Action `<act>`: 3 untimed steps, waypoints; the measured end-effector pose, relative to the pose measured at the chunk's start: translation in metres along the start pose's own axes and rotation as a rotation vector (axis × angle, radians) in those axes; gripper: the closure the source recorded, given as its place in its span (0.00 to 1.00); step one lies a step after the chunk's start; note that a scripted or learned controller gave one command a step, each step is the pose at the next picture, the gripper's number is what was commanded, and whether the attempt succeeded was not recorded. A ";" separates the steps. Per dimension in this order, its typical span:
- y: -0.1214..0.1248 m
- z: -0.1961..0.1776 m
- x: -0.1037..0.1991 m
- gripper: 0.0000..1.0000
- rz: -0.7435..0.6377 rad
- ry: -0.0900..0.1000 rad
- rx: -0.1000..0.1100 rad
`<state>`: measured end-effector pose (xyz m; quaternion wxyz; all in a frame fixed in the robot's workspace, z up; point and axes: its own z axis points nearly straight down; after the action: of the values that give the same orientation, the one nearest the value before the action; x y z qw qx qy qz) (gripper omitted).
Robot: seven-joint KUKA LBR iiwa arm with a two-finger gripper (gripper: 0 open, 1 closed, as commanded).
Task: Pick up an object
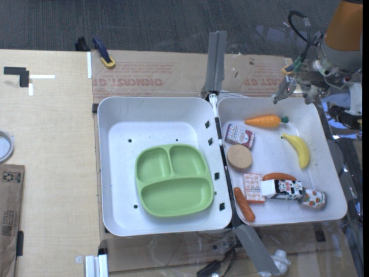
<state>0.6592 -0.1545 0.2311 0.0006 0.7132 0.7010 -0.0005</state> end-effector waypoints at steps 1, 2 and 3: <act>-0.009 0.096 -0.005 0.00 0.022 0.001 0.003; -0.009 0.135 0.048 0.00 -0.003 -0.001 -0.002; -0.008 0.124 0.048 1.00 -0.001 0.001 -0.003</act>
<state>0.6521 -0.1061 0.1073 0.0013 0.7128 0.7013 0.0012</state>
